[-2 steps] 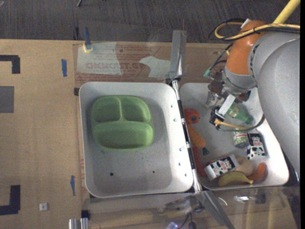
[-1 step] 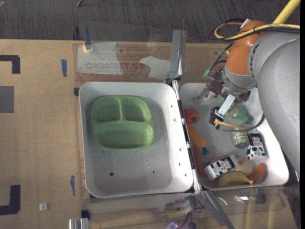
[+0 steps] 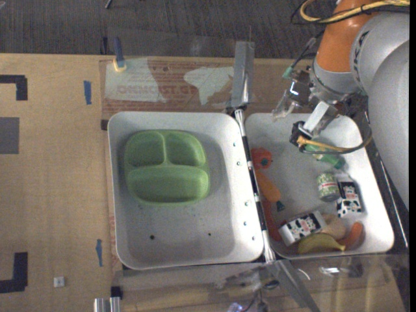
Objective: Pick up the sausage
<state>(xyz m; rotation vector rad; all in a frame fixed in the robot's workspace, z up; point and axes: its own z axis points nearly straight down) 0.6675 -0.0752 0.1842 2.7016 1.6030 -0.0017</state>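
Presently the gripper hangs over the right bin's far edge; its state cannot be told. The sausage lies well apart from it, nearer the camera and rightward, just beside a banana

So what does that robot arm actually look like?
The arm is thick, rounded and smooth grey, with a bright orange band above the wrist. Yellow cables loop around that band. The gripper at its end is small, of pale metal.

My gripper above the right bin at its far edge, sausage down by the banana, green plate in the left bin
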